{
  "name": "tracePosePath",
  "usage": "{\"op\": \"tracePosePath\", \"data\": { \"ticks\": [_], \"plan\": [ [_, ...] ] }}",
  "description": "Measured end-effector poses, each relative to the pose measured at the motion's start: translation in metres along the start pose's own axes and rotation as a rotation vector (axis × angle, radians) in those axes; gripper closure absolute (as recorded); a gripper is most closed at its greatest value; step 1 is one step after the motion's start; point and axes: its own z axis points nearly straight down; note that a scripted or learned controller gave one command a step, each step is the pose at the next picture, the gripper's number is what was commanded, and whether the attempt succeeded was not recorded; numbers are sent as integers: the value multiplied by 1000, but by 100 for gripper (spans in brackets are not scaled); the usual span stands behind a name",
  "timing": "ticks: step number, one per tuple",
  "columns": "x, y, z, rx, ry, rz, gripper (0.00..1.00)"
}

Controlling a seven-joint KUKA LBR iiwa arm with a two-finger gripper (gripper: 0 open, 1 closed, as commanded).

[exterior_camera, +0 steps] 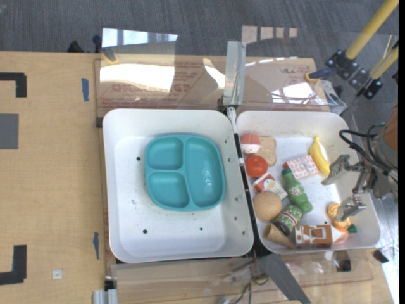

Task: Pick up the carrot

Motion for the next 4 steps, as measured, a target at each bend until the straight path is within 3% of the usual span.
{"op": "tracePosePath", "data": {
  "ticks": [1,2,3,4],
  "plan": [
    [-3,-3,98,6,-21,-45,0],
    [-80,-41,101,2,-9,-259,0],
    [-13,-42,100,1,-4,-97,0],
    [-17,-41,87,4,-14,-101,100]
  ]
}}
